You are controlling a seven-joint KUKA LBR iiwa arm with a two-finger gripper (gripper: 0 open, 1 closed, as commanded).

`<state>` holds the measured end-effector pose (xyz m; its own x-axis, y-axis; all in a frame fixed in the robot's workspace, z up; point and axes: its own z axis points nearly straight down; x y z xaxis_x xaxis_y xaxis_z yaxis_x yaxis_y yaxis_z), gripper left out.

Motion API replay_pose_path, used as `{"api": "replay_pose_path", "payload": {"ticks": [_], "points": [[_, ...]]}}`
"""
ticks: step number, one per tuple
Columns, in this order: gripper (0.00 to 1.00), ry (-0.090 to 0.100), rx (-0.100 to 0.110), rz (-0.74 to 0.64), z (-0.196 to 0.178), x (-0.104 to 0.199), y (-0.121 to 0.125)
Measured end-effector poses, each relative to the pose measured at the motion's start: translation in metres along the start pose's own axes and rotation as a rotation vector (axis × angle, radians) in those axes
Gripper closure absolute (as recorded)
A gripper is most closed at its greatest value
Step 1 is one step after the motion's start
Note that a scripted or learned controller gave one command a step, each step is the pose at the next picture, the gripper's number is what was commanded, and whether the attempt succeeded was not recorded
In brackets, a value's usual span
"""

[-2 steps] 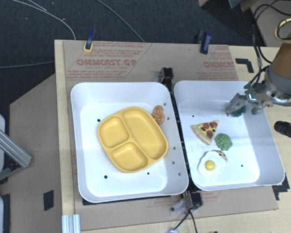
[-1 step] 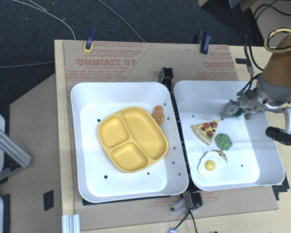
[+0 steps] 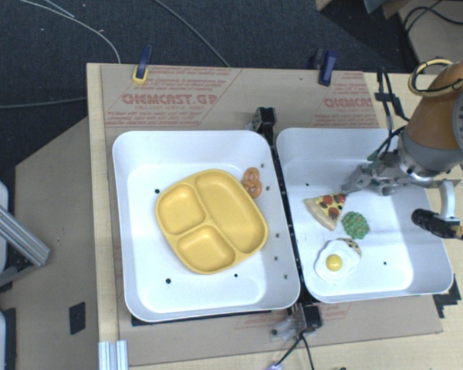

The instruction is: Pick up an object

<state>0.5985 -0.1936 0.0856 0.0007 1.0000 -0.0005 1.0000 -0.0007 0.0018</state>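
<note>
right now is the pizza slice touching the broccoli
Apart. The camera view shows a strip of white bin floor between the pizza slice and the broccoli.

You see the arm (image 3: 440, 122) cut off by the right edge beyond the right bin (image 3: 386, 280); its wrist hides that bin's far right rim; the gripper (image 3: 353, 183) there is too blurred to read.

Grey robot arm (image 3: 440, 122) with an orange band is reaching in from the right, its gripper (image 3: 353, 183) pointing down and leftward, low.
</note>
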Motion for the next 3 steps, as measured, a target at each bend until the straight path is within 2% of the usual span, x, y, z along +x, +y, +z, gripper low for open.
{"api": "replay_pose_path", "payload": {"ticks": [1,2,3], "points": [[1.00,-0.002,-0.004,-0.001,-0.012,-0.001,0.001],[1.00,-0.002,-0.004,-0.002,-0.063,0.009,0.001],[1.00,-0.003,-0.006,-0.002,-0.123,0.001,0.005]]}}
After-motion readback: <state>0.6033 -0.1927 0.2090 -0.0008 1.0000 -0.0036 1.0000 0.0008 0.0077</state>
